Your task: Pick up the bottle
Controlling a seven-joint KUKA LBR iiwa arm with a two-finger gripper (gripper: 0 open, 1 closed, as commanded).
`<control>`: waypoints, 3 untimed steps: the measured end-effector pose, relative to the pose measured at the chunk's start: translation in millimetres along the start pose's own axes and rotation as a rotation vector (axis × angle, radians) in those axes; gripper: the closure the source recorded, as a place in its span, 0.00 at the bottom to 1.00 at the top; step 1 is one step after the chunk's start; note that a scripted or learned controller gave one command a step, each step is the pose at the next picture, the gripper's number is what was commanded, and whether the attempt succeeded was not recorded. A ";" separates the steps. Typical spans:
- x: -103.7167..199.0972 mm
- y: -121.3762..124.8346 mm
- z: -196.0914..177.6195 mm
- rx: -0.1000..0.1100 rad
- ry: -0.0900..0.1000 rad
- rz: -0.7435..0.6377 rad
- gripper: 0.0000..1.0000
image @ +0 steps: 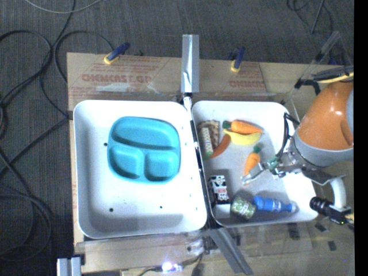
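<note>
The bottle (265, 205) lies on its side along the front wall of the right bin (276, 109). Its body is blue, with a greenish, clear end pointing left. My gripper (258, 172) hangs over the middle of the right bin, just above and behind the bottle, and reaches in from the right under the arm's orange band (328, 122). It is close to a small carrot (251, 162) and apart from the bottle. Nothing shows between it and the bottle.
The right bin also holds a larger carrot (245, 126), a yellow piece (240, 138), a red-orange pepper-like item (221, 145), a wrapped bar (207, 137) and a small black-and-white box (218, 188). A blue compartment tray (145, 148) sits in the left bin (92, 171).
</note>
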State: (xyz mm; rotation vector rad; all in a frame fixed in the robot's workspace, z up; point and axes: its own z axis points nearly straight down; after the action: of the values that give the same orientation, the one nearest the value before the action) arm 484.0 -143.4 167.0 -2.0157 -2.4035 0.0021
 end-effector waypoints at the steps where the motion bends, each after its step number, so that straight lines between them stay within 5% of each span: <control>1: 30.5 5.8 -22.1 -0.001 -0.001 -0.086 0.00; 2: 18.3 37.4 -12.7 0.001 0.000 -0.101 0.00; 3: -64.6 -12.2 62.2 0.001 0.001 -0.166 0.00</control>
State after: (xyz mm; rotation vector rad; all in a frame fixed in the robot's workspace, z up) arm 482.9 -209.0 104.7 -1.8093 -2.5610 0.0022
